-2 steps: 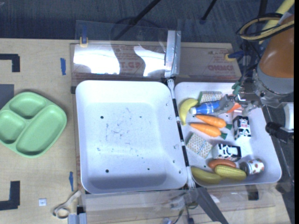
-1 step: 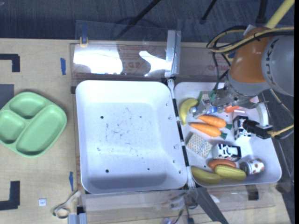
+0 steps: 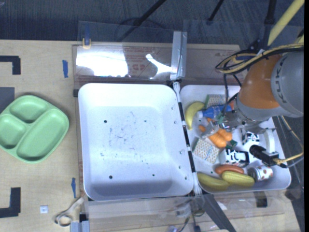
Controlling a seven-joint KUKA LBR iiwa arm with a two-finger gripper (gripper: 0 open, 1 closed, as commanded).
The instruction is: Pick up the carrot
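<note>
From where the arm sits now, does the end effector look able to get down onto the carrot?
Probably yes. The carrot lies on top of the clutter in the right bin, nothing covering it, and the end effector is right beside it. The banana and waffle-patterned piece crowd close, so a clean grasp is uncertain.

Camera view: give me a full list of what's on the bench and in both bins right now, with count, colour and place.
Left bin: one, white, centre of bench.
Right bin: one, white, beside it, holding the toys.
Carrot: one, orange, middle of right bin.
Bananas: two, yellow, one at right bin's upper left, one at its near edge.
Corn: one, yellow, near edge beside the lower banana.
Divided plate: one, green, on the bench far left.
Arm: one, grey with orange band, over right bin.
Gripper: one, dark, just above the carrot.
</note>
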